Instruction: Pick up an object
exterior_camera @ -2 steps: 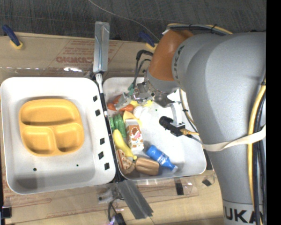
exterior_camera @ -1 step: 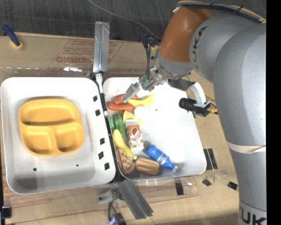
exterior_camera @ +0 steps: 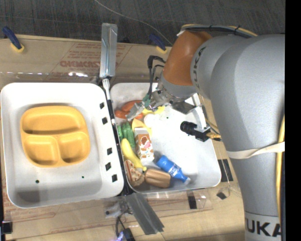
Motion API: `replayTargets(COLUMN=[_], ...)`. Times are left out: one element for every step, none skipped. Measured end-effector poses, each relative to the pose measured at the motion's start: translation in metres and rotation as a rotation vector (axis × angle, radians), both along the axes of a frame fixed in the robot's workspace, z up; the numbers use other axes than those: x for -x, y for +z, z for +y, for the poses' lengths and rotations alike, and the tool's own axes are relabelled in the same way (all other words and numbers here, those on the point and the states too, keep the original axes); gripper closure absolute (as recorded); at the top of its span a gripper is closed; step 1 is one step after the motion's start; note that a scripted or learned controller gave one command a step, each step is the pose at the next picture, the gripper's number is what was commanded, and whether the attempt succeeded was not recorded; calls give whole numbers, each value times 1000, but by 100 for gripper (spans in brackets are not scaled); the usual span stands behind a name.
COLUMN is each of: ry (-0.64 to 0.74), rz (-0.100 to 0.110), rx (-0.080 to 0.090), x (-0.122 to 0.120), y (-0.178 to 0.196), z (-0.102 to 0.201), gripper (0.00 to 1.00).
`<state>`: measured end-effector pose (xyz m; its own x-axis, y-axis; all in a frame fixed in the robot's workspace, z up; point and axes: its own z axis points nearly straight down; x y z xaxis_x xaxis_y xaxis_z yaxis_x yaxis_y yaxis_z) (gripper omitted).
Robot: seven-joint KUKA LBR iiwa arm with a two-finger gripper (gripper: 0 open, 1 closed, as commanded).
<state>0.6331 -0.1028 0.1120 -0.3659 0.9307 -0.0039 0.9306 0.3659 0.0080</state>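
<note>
The grey arm's two-finger gripper [exterior_camera: 151, 103] reaches into the right shallow white bin [exterior_camera: 210, 172] over an orange-red toy [exterior_camera: 128, 108], its grip state indiscernible, so closing and lifting likely come next.

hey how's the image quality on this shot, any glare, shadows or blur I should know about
Camera view: even overhead light, soft throughout; the white bins look nearly blown out; the arm shadows the right bin's upper corner, hiding the gripper; print on the small carton is too blurred to read.
</note>
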Motion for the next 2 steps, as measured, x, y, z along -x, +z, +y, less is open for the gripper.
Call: replayTargets(ry=[-45,77], rz=[-1,10], rx=[0,-1], x=[-27,-4], y=[-13,-20], z=[5,7], gripper=[0,0])
